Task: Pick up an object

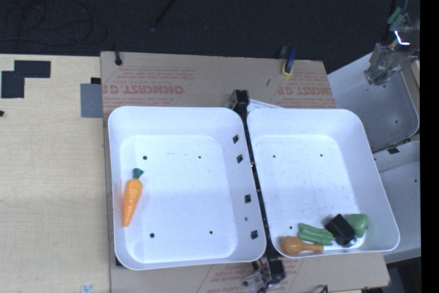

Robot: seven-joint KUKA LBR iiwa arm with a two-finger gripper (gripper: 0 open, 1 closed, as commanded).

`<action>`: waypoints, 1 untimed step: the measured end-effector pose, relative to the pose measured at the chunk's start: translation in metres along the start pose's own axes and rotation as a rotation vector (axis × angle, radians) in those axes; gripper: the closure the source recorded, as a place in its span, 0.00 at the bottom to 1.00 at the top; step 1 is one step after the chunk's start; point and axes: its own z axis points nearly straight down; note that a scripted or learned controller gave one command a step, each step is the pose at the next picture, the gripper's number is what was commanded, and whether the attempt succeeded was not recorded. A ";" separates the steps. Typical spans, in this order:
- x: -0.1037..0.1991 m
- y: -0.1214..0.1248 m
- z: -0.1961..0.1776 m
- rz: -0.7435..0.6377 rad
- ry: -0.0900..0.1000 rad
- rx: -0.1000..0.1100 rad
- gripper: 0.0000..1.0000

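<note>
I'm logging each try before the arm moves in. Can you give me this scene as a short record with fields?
left bin: one toy carrot, by the left wall
right bin: four items bunched in the near right corner
items there: orange gourd-shaped toy, green pod, black block, green piece
gripper: up beyond the right bin's far right corner, holding nothing

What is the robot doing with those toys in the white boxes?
It is meant to pick one up, but nothing is being held right now. The gripper is up at the right, away from both bins. In the left bin a toy carrot lies near the left wall. In the right bin, a green toy, a black block and an orange toy are bunched in the near corner.
</note>
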 end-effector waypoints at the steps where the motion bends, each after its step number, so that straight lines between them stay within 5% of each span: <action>1: -0.037 0.015 0.093 0.012 -0.001 0.014 1.00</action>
